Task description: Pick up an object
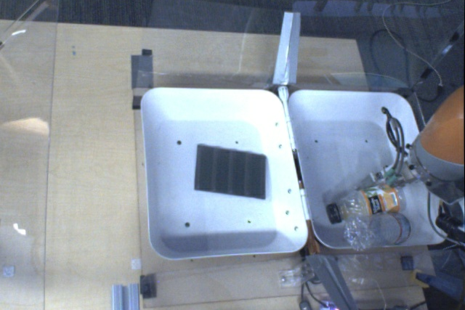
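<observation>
Jaws-wise, you honestly can't tell whether they're open or closed: the gripper [389, 178] is a small tangle of metal and cable low in the right bin [327, 120]. Your arm [445, 138] is cut off by the right edge, orange band showing, wrist angled down-left. Just beside the gripper lies a clear plastic bottle [360, 205] with a yellow label and dark cap, on its side. A dark ribbed mat [230, 171] sits in the left bin [167, 112].
</observation>
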Robot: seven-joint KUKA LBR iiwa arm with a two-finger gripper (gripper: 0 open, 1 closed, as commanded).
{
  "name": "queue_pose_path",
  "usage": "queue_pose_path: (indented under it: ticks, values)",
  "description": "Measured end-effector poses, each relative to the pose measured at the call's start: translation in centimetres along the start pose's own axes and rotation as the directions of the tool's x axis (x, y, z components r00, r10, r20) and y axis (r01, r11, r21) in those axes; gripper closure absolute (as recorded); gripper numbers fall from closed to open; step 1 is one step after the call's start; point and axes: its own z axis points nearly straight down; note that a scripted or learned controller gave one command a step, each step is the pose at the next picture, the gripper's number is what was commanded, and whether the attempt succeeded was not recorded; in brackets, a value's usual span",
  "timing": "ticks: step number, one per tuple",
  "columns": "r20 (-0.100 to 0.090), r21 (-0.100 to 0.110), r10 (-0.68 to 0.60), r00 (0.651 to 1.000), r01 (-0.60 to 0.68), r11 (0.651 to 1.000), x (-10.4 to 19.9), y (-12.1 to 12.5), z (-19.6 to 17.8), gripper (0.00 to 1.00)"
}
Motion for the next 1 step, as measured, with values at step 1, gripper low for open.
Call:
queue_pose_path:
  ticks: [1]
  values:
    - [-0.02, 0.031, -0.091, 0.996, 0.092, 0.995, -0.46, 2.99, -3.08, 0.0]
